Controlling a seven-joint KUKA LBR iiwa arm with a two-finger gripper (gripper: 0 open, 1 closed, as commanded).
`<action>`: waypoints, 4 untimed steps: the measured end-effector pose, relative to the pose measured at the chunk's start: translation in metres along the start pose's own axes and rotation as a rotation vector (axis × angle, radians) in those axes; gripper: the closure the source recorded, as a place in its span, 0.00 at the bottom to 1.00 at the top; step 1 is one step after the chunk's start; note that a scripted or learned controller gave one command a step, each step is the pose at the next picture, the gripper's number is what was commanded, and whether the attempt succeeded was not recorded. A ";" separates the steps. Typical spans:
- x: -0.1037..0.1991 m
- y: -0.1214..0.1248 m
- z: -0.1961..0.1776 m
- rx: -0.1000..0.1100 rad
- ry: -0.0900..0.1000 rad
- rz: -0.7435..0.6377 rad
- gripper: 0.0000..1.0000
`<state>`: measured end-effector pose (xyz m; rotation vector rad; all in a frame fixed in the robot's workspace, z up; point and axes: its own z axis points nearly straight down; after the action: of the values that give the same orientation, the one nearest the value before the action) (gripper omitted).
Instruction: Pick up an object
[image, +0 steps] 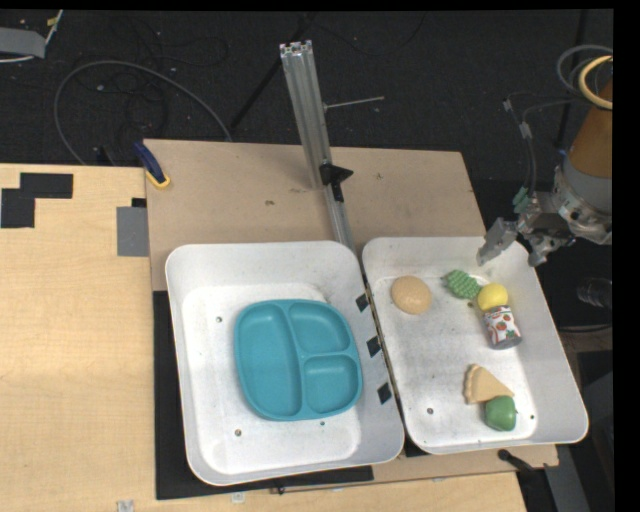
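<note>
1. We log the grey KUKA arm with its orange band entering from the right; its 2-finger gripper hangs over the far right corner of the right shallow white bin.
2. The fingers stand apart, with nothing between them.
3. In the right bin we count 6 items: a round beige bread-roll toy near the left wall; a green ridged toy piece just beside a small yellow lemon-like toy; a small can with a red and white label touching the yellow toy's near side; a tan wedge-shaped toy with a round green toy against it, at the near end.
4. The left shallow white bin carries 1 teal plastic tray with 3 compartments.
5. Both bins rest on the brown worktop; a slim metal post rises behind them.
</note>
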<state>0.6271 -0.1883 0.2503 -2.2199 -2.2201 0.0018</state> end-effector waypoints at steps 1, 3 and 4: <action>-0.005 -0.008 0.060 0.006 0.001 0.000 0.00; -0.002 -0.011 0.149 -0.003 -0.001 0.001 0.00; -0.002 -0.012 0.141 0.001 0.000 0.003 1.00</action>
<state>0.6152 -0.1906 0.1089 -2.2231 -2.2165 0.0028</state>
